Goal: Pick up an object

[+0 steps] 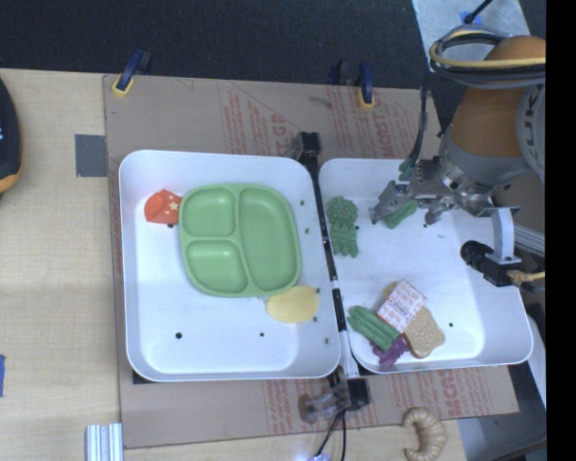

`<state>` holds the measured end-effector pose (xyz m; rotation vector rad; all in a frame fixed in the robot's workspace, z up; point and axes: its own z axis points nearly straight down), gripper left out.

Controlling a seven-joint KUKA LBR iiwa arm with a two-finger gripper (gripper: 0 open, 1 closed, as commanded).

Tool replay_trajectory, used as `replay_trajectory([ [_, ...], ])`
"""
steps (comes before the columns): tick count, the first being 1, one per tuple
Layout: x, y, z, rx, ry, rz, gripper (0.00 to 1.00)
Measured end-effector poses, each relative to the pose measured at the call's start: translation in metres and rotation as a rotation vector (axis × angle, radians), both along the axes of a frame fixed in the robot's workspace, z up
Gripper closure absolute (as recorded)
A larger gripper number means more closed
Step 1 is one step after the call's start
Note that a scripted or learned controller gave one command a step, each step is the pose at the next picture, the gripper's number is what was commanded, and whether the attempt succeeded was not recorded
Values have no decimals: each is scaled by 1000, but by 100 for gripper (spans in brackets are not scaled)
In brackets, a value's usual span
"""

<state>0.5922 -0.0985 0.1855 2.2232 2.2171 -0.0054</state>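
Over the upper part of the right bin (pixel 499 339), the gripper (pixel 403 203), fingers clamped on a green piece (pixel 397 215) that pokes out below and left of the fingertips, above the bin floor. Reaching in from the right, the grey arm with its orange band (pixel 485 123).

Just left of the gripper, close to the bin's left wall, a green broccoli-like toy (pixel 343 224). Well below it, bunched in the lower part of the same bin: a green pod (pixel 370 325), a red-and-white packet (pixel 402 304), a tan biscuit (pixel 423 333) and a purple scrap (pixel 389 353) (all touching or overlapping). Bare white floor between that cluster and the gripper, and more of it toward the bin's right wall.

In the left bin (pixel 144 353), a green divided plate (pixel 240 238) filling the middle, a red piece (pixel 161 206) touching its upper-left edge, a yellow piece (pixel 293 304) at its lower-right corner. Open floor along the bottom and left of that bin.
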Motion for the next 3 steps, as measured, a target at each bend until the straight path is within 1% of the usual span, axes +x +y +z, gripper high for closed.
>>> replay_trajectory([
  [1, 64, -41, -97, 1, 5, 6, 0],
  [2, 64, -24, -94, 3, 4, 9, 0],
  [3, 66, -113, 46, -6, -15, 0, 0],
])
